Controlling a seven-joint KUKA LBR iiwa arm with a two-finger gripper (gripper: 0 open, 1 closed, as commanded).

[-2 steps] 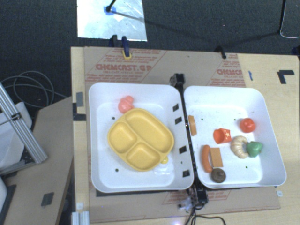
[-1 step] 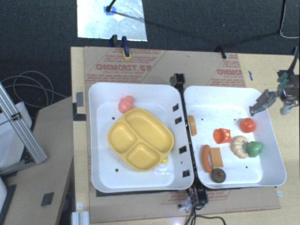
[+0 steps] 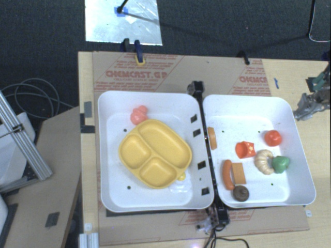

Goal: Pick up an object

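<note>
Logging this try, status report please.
Gripper at right bin's far edge, off the items. Red tomato-shaped toy nearest, untouched. Nothing blocking it.

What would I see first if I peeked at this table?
Probably the big yellow tray with three sections, lying in the left bin beside a small pink toy. Next, the bright toy food in the right bin, like the red tomato and brown donut.

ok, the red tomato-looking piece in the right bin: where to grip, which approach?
Straight down from above, fingers closing across the middle of the red round piece. It looks near-spherical, so any axis probably works; it sits apart from the orange piece and the green piece. The right bin wall is close, so close the fingers parallel to it.
</note>
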